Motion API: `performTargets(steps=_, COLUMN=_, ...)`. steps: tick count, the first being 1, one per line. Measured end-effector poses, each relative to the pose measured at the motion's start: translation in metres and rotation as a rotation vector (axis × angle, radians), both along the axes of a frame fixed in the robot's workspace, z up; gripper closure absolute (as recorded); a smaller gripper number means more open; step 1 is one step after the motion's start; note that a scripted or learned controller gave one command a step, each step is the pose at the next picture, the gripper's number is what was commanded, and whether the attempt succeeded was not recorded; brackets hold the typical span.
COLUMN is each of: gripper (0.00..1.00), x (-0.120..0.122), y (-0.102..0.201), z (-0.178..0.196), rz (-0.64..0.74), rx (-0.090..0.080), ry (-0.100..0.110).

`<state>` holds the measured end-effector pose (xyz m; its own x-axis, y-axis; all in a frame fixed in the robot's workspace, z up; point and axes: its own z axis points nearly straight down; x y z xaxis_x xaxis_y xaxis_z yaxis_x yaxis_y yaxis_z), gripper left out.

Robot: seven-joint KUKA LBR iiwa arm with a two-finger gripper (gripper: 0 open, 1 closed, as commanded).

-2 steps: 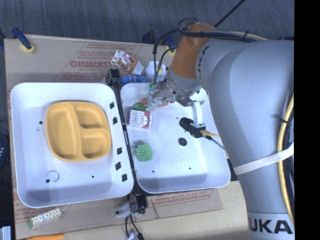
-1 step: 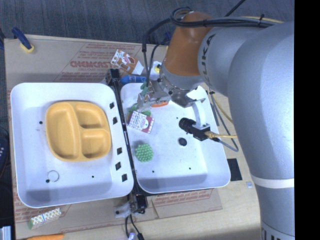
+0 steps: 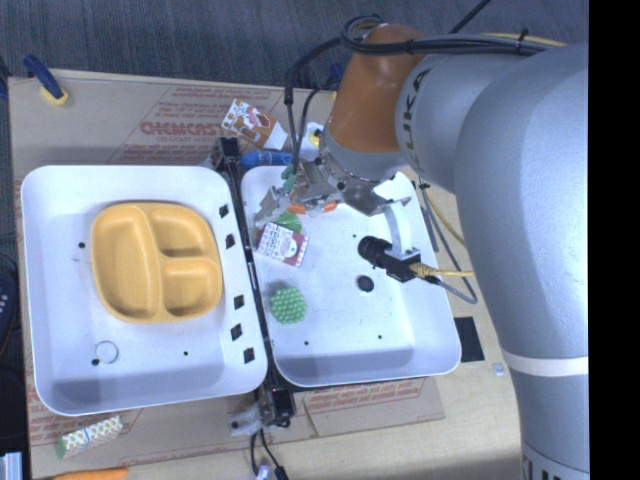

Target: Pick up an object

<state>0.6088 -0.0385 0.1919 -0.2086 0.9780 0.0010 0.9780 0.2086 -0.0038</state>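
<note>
Hand (image 3: pixel 290 200) low over right bin's (image 3: pixel 430 338) far-left corner (arm steeply bent)

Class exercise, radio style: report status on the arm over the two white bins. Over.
Gripper low at right bin's top-left corner, fingers unreadable. Small printed packet just below it, fuzzy green ball further down, both lying loose. Yellow divided plastic tray in left bin, well apart.

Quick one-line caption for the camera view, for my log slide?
Grey KUKA arm's gripper low in right white bin beside small pink-and-white packet and green bumpy ball; yellow divided tray in left bin.

gripper (image 3: pixel 290 193) fingertips indistinct, arm (image 3: pixel 520 218) cut off right
</note>
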Motion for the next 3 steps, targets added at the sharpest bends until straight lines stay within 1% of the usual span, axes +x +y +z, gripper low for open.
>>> performTargets(steps=1, gripper=0.0, x=-0.02, y=-0.008, z=0.0, rz=0.3, rx=0.001, ry=0.0)
performTargets(steps=2, gripper=0.0, x=-0.019, y=0.022, z=0.0, rz=0.4, rx=0.002, ry=0.001)
performTargets(steps=3, gripper=0.0, x=-0.019, y=0.022, z=0.0, rz=0.4, rx=0.001, ry=0.001)
